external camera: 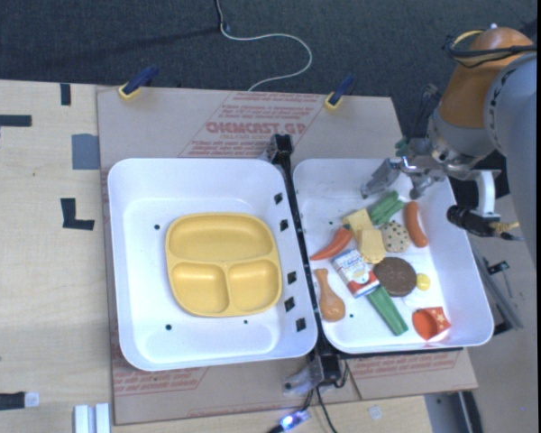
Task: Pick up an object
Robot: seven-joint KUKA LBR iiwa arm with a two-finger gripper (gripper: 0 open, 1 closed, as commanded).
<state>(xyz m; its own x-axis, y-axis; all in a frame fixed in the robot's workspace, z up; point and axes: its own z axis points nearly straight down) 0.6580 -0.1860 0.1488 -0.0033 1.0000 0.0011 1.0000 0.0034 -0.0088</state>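
Right bin (469,269): toy food heaped centrally, a green cucumber (387,207) uppermost, just beside the jaws, which stand spread and grasp nothing, near the far rim. Left bin (126,242): yellow divided plate (224,263). Cardboard sheet (243,124) covers the tabletop (36,242); dark carpet (99,16) beyond.

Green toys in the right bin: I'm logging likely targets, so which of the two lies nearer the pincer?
The upper green piece, angled just below the pincer beside the yellow block. The other green stick lies near the bin's front edge, past the brown disc.
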